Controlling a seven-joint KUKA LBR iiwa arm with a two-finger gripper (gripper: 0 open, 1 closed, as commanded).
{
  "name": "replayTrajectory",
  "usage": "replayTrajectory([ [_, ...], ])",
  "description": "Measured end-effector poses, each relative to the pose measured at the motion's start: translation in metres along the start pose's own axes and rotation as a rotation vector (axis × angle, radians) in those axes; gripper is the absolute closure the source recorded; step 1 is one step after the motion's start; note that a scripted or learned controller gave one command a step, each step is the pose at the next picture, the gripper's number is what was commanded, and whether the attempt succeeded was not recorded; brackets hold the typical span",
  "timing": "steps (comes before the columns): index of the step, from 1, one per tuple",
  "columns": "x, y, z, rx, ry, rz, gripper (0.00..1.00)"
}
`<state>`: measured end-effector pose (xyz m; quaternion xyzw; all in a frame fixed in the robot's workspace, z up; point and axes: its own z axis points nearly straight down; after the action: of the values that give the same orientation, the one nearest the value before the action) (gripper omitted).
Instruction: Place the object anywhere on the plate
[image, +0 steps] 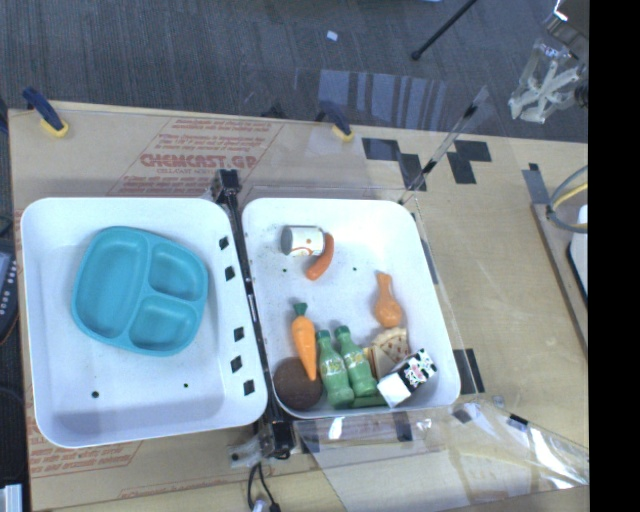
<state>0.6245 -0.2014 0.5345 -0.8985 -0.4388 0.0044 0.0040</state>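
Partly cut off at the top-right corner, the pale gripper (546, 80) is too blurred to tell its opening.

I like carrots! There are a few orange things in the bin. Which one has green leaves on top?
The carrot beside the green bottles. The curved orange piece by the can and the orange piece near the right wall have no green.

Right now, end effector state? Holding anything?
End effector: up at the top right, away from both bins, nothing seen held; open or closed cannot be told. Blue plate bare.
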Motion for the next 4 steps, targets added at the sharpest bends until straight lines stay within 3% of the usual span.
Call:
replayTrajectory([
  [1,0.020,0.020,-0.007,-0.007,0.003,-0.192,1.00],
  [2,0.022,0.026,-0.007,-0.013,0.004,-0.292,1.00],
  [3,0.027,0.025,-0.017,-0.011,0.005,-0.304,1.00],
  [4,0.021,0.027,0.108,0.004,-0.005,0.123,1.00],
])
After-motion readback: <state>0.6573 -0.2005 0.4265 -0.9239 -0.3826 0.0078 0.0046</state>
